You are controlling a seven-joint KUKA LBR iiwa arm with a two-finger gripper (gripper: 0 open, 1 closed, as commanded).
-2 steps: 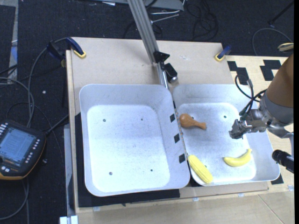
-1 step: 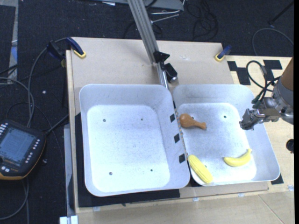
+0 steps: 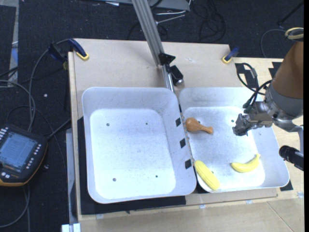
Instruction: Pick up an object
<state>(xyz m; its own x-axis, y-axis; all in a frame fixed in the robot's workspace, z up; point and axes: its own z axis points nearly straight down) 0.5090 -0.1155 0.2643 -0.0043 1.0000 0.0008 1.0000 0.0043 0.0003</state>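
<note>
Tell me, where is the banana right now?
The banana lies in the right bin, near its front right corner, with the corn cob to its left and the end effector above it.

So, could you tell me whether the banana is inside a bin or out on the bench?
Inside: the banana lies flat on the right bin's floor, near its front right corner.

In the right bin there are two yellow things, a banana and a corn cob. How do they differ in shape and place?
The banana is curved and smooth, while the corn cob is straight, thicker and has a bumpy surface. The banana lies on the bin floor toward the right side, while the corn cob lies at the near left corner, close against the left wall of the right bin. Both are yellow and lie flat, apart from the gripper.
</note>
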